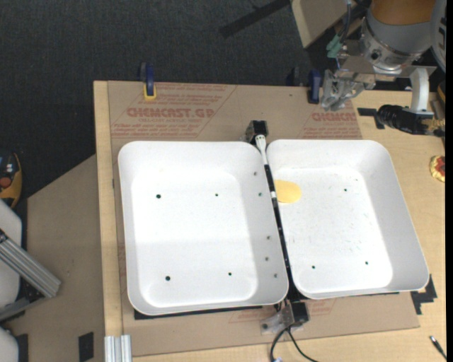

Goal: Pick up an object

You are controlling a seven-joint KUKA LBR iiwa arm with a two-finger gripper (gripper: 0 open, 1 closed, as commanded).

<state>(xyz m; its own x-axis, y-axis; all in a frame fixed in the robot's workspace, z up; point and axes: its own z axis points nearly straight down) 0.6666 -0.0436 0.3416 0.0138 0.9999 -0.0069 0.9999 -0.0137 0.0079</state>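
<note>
A small flat yellow object (287, 191) lies in the right bin (396, 212), close against its left wall near the divider between the bins. My gripper (338, 97) hangs high at the top right of the camera view, above the cardboard behind the right bin and well away from the yellow object. Its fingers point down and nothing shows between them. The grey wrist with its orange band (400, 10) rises out of the top edge.
The left bin (141, 212) sits beside the right one on a cardboard sheet (184, 106). Blue clamps (147, 74) hold the sheet at the back. A black cable (403, 117) lies at the right, and an aluminium bar (28, 265) sits at the far left.
</note>
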